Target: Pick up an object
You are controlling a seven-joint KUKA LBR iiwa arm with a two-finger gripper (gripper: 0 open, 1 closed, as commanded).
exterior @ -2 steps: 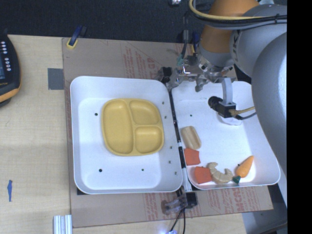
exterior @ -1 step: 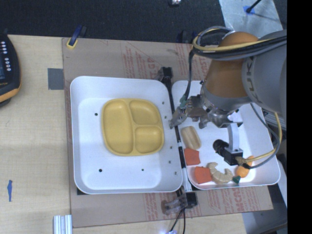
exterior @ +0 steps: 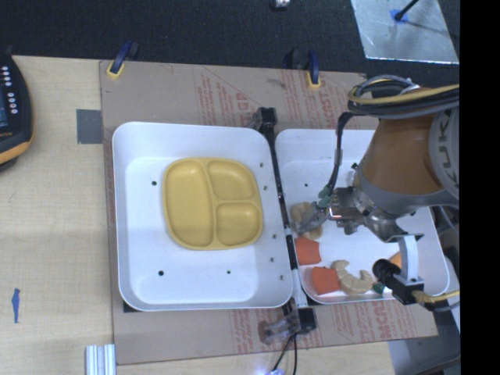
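Taking the right bin (exterior: 308, 143) as landmark: nearest the camera, along its front wall, lay a pale curved piece (exterior: 353, 278) like a croissant, touching a red block (exterior: 324, 279) to its left. Just behind those, near the bin's left wall, sat a smaller orange-red block (exterior: 308, 251). Farther back, still by the left wall, a tan lump (exterior: 306, 216) lay right under the gripper (exterior: 332, 207), which hung low in the bin's middle. How far the gripper was open, and whether it had anything, could not be told; the wrist hid that. Beyond the left wall stood the left bin (exterior: 129, 209), with a yellow divided plate (exterior: 212, 202) in its middle.

The tan lump seemed the likely target. It looked small, light and irregular, perhaps soft plastic or foam, so it would likely shift or roll if nudged. A grasp across its narrower width, clear of the bin wall, looked safest. The red blocks, flat-sided and stiff, would probably hold more surely.
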